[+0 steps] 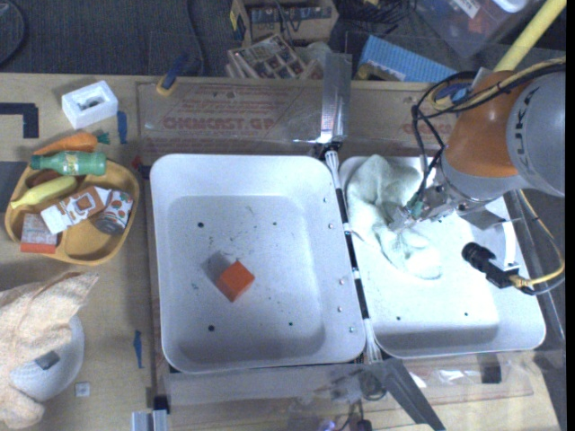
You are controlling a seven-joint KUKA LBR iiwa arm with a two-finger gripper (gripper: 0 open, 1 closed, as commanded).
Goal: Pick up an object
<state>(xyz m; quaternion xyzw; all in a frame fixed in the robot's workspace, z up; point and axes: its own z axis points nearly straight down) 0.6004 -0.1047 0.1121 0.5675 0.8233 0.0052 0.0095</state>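
A pale green-white cloth (388,206) lies crumpled in the back left part of the right bin (458,326). My gripper (409,218) is down on this cloth, its tips buried among the folds. In the left bin (243,182) an orange block (236,281) rests near the middle, with a small grey piece touching its back left side.
A yellow bowl (76,245) with a green bottle, a banana and packets stands left of the bins. A white box (90,103) sits at the back left. A beige cloth (36,317) lies at the front left.
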